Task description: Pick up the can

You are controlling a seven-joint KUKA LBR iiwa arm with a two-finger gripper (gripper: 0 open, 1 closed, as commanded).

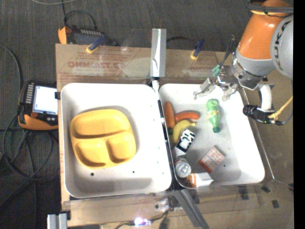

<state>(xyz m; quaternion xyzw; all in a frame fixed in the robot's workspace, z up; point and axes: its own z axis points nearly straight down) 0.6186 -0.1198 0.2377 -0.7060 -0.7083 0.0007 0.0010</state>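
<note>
The can (182, 168) is a small silver one standing upright at the front left corner of the right bin (248, 142), its top facing the camera. My gripper (215, 88) hangs over the bin's back edge, far from the can, with its fingers spread open and nothing between them. A green bottle (213, 114) lies just below the gripper.
In the right bin lie a carrot (169, 114), a sausage (187, 115), a banana (180, 128), a black-and-white box (186, 140), a red packet (212, 158) and a small carton (199, 179) beside the can. The left bin (71, 171) holds a yellow divided tray (103, 137).
</note>
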